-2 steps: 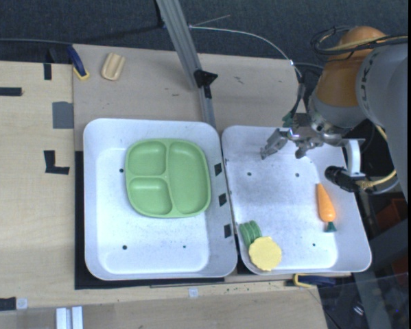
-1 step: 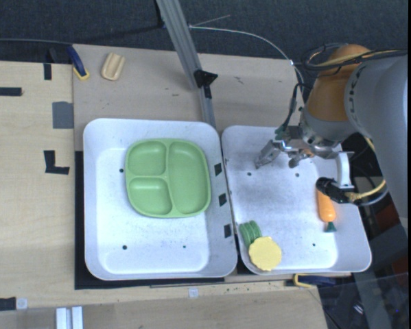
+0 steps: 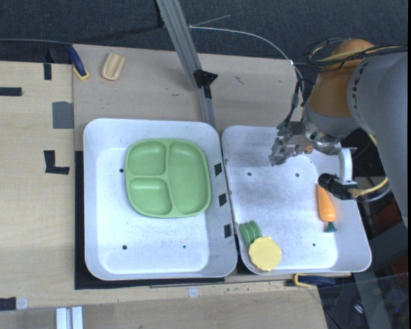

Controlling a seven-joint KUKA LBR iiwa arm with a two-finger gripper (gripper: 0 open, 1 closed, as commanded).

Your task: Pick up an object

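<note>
A grey robot arm [image 3: 370,94] reaches in from the right over the right-hand bin [image 3: 287,204], its gripper [image 3: 282,155] hanging low above the bin's upper part with nothing between its tips. The view from above is too coarse to say whether the gripper is spread or pressed together. Candidates for picking lie well apart from it: an orange carrot [image 3: 326,205] near the bin's right wall, and a yellow disc [image 3: 265,253] touching a small green ridged piece [image 3: 250,232] at the lower left corner. A green divided plate [image 3: 169,177] sits alone in the left bin [image 3: 109,252]. The carrot looks the nearer and simpler target; a clean attempt would likely mean closing across its narrow width rather than its length, and descending clear of the bin wall beside it.
</note>
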